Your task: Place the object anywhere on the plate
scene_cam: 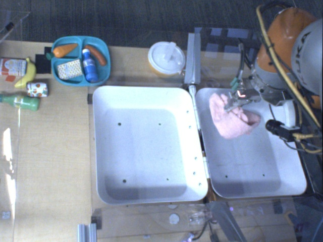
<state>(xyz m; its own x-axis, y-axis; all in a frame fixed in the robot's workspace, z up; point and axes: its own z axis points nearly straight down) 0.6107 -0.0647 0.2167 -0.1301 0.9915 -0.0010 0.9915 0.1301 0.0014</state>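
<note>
Left bin (144, 145): bare white floor. Right bin (257, 170): holds a pink plate (229, 120) in its upper half. Arm (295, 44) reaches in from the right. Gripper (237, 101) sits directly over the plate's upper edge; finger spread cannot be told. Object to be placed cannot be made out. Divided blue tray (81, 59) sits off-bin, upper left.

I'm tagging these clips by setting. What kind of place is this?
Probably a robotics lab bench: two white bins side by side, a cabled arm's gripper over a pink plate, and toy food in a blue tray.
</note>
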